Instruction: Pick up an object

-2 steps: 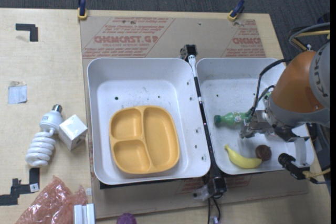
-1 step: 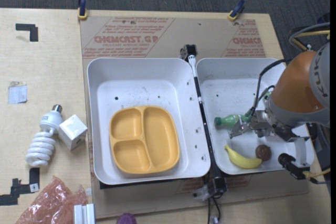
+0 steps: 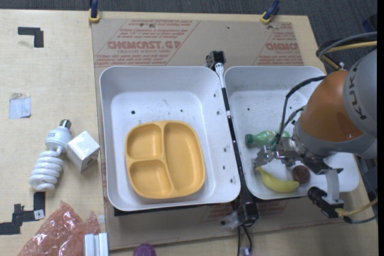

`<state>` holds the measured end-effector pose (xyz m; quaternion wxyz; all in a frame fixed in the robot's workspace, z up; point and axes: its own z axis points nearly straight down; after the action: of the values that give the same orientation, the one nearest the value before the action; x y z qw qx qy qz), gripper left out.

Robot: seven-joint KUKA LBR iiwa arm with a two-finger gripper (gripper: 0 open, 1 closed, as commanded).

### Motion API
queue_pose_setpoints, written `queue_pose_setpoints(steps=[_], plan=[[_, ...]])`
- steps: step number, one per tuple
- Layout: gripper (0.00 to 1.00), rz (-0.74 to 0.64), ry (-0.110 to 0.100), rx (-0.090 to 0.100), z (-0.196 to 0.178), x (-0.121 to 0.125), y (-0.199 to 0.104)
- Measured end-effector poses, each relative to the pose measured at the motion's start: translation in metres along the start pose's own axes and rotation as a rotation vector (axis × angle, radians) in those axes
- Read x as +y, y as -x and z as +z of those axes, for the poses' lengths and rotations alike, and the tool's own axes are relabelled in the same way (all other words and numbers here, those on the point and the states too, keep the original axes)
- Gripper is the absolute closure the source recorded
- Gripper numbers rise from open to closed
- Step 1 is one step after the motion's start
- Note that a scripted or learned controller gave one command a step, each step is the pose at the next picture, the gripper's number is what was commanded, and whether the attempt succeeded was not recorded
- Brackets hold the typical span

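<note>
One banana (image 3: 278,182), one bottle (image 3: 260,138).

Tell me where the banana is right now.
In the camera view, the banana lies in the right bin, near its front edge, just below the gripper and the green object, with a small dark round object to its right.

Two shallow white plastic bins lie side by side: the left bin (image 3: 114,129) carries a mustard-yellow three-compartment tray (image 3: 165,160), the right bin (image 3: 252,90) a yellow banana (image 3: 277,181), a green plastic bottle (image 3: 261,138) and a small dark brown round object (image 3: 300,174). The grey arm (image 3: 366,93) bears a broad orange band (image 3: 327,111). The pale wooden desk (image 3: 54,69) holds brown cardboard printed with red lettering (image 3: 150,42), clipped by blue-and-yellow clamps (image 3: 94,6). A white spiral bulb (image 3: 51,159), a white cube (image 3: 83,150) and red mesh netting (image 3: 57,231) lie left.
</note>
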<state>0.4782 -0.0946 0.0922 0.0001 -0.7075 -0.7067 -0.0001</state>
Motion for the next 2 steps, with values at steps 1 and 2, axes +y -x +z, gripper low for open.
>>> queue_pose_setpoints(steps=[1, 2], plan=[[1.00, 0.002, 0.004, -0.001, -0.0099, 0.0017, 0.0004], [1.00, -0.001, 0.000, 0.000, 0.0001, 0.0099, -0.0025]])
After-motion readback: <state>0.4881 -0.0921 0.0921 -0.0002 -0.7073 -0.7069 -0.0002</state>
